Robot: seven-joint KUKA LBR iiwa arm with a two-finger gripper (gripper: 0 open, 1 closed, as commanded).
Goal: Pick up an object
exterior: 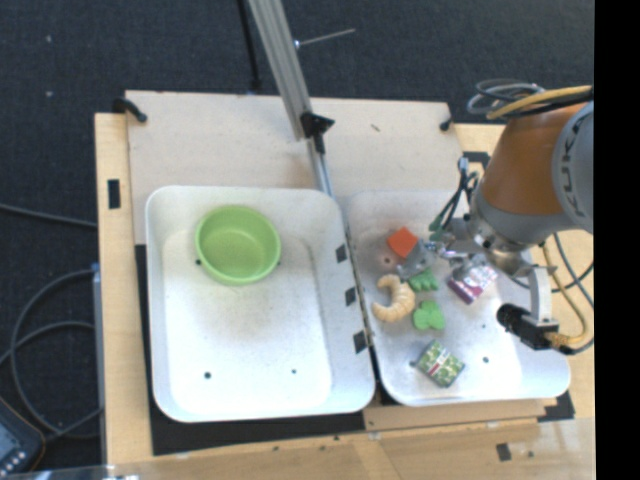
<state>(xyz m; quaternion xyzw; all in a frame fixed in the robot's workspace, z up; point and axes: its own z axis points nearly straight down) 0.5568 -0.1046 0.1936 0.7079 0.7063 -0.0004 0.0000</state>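
Croissant-shaped toy (394, 300), tan and curved, lies in the right bin (500, 378) near that bin's left wall, and everything else is placed from it. Up and slightly right of the croissant-shaped toy sits an orange block (402, 242). Just to its right are two green pieces: a small green piece (424, 282) at its upper right and a larger green piece (429, 317) at its lower right, both close beside it. Farther right of the toy lies a pink packet (472, 283), and below and to the right of it, well apart, a green-and-white packet (439, 363). The gripper (445, 251) hangs up and to the right of the toy, between the orange block and the pink packet, at the end of the arm (530, 183), whose orange band is farther right again. The claw's parts are blurred together with cables, so whether it is open or closed cannot be told, nor whether it touches anything. Far to the toy's left, in the left bin (250, 388), stands a green bowl (238, 245).
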